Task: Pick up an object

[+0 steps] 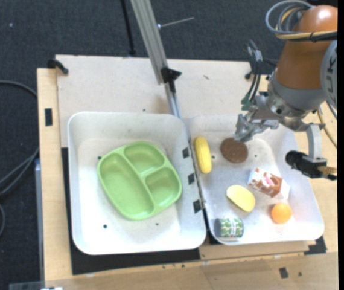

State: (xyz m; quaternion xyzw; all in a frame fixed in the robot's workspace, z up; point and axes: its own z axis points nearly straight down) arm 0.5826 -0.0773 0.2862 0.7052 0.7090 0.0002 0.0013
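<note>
My gripper (pixel 242 135) hangs over the far part of the right bin (pixel 308 216), just above and touching the far edge of a brown round disc (pixel 235 151). A yellow banana (pixel 203 154) lies at the bin's left wall. Nearer the front are a yellow lemon-like piece (pixel 241 198), a white and red packet (pixel 267 183), an orange ball (pixel 280 212) and a small green can (pixel 230 226). Nothing shows between the fingers.
The left bin (pixel 87 132) holds a green divided plate (pixel 139 179). A grey metal pole (pixel 151 35) rises from the bench behind the bins. The arm's orange and grey body (pixel 302 59) stands over the right bin's far right corner.
</note>
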